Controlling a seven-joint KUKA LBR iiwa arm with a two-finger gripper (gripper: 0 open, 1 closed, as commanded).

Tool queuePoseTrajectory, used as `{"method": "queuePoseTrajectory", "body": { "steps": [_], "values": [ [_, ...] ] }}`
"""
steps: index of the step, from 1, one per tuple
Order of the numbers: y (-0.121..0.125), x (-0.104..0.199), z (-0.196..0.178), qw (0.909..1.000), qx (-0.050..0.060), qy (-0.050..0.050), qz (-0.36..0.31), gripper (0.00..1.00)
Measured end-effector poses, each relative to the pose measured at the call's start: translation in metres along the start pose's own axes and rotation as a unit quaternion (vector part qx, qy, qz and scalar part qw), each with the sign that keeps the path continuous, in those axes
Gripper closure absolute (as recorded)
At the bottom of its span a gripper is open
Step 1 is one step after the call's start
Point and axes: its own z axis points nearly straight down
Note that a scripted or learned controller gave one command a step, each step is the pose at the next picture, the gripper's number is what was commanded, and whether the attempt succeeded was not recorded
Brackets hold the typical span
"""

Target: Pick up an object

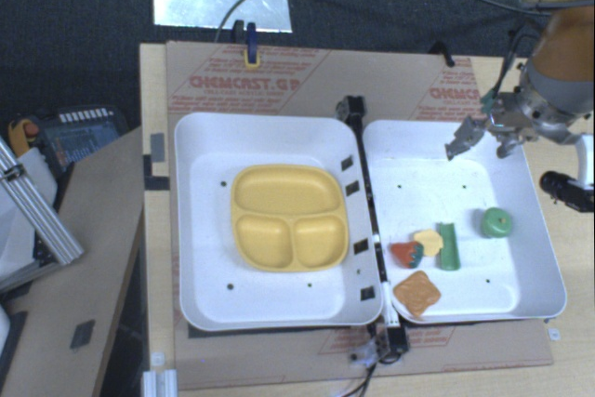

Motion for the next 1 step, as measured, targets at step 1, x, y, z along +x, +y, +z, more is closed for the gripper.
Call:
{"method": "queuePoseTrajectory", "body": {
  "steps": [1],
  "values": [
    [0.0018,0.0006,-0.0079,1.0,-0.006,-0.001,-0.001,0.0]
  ]
}}
